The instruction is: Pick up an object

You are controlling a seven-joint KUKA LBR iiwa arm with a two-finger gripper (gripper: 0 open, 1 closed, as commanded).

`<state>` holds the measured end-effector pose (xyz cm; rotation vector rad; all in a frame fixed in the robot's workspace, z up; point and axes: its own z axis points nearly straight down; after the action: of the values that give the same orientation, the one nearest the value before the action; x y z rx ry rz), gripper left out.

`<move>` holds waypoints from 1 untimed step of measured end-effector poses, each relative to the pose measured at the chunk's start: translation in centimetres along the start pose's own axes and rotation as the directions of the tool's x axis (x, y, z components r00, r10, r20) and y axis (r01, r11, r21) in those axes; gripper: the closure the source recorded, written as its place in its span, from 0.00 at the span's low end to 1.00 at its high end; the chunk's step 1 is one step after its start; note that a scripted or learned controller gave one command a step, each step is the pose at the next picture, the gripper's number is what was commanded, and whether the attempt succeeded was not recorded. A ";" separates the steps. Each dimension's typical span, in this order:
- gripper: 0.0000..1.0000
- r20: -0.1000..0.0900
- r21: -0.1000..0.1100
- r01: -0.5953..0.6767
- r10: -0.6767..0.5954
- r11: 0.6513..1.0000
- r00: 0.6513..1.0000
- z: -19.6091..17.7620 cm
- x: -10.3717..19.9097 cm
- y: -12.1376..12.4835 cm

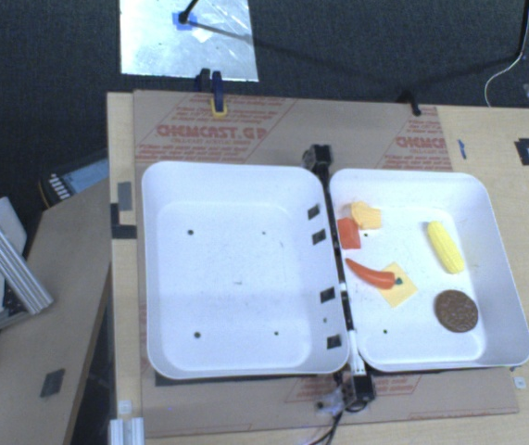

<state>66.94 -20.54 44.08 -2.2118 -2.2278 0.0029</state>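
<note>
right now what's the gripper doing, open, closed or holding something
Gripper: its state cannot be told from the camera view. The corn cob, brown disc and chili pepper all lie loose in the right bin.

Arm pose and hand state: cannot tell from camera view.

Cardboard sheet (245, 128) under bins, blue-yellow clamp (217, 92), silver foil sheet (187, 26)

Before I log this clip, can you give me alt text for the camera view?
Two white bins sit side by side on a bench; the right bin holds a corn cob, a brown disc, a chili on a yellow slice, and orange and yellow pieces. The left bin adjoins it.
</note>
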 end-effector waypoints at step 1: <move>0.00 0.002 -0.006 0.000 0.000 1.000 1.000 -0.5 0.0 -0.1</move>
<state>66.88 -20.59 44.58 -2.2160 -2.2312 -0.0013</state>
